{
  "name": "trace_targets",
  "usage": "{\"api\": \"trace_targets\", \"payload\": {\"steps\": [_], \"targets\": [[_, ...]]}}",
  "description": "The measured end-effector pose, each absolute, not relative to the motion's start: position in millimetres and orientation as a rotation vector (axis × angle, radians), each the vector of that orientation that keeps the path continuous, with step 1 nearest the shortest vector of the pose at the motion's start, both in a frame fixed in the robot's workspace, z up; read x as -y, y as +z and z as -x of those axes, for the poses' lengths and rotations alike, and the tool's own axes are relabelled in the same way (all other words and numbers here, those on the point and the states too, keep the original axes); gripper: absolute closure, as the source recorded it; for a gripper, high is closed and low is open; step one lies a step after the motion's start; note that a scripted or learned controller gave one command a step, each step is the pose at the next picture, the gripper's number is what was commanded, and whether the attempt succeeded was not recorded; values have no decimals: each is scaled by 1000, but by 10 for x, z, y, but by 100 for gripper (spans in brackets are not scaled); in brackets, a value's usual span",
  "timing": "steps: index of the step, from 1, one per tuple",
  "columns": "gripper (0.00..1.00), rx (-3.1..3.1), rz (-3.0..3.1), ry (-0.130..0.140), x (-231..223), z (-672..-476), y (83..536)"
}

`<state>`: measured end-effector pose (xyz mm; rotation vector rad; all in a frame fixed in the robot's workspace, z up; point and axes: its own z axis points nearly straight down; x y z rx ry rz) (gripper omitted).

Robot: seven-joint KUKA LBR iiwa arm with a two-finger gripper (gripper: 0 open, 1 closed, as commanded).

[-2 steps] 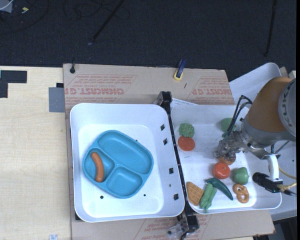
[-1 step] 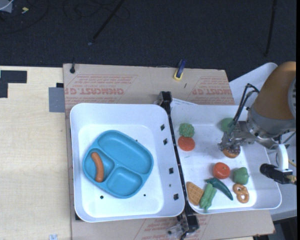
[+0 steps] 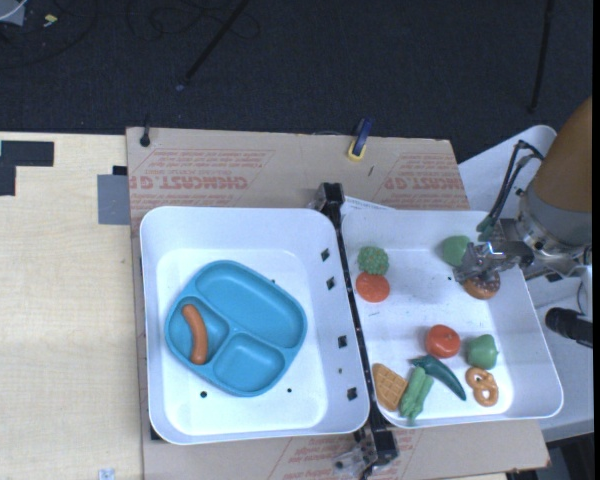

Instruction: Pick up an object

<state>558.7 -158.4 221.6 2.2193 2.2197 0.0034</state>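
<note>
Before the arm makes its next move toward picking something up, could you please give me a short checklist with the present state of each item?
1. Two-finger gripper is over the right white bin: ok.
2. Brown round toy lies right under the gripper: ok.
3. Toy seen between fingers: cannot tell.
4. Light green round toy crowds the gripper: not ok.
5. Blue divided plate in the left white bin is far from the arm: ok.

A robot lab, most likely.
Two white bins point(image 3: 242, 226) sit on cardboard point(image 3: 280, 173) clamped to a pale desk point(image 3: 50, 308), holding toy food point(image 3: 442, 341); loose cables point(image 3: 40, 8) trail over dark carpet point(image 3: 300, 48) behind.
</note>
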Motion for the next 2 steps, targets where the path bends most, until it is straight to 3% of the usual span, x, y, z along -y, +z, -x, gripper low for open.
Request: {"api": "trace_targets", "payload": {"steps": [1, 2], "targets": [[100, -2223, -2221, 0, 1591, -5587, 2275], [100, -2228, -2220, 0, 1133, -5614, 2267]]}}
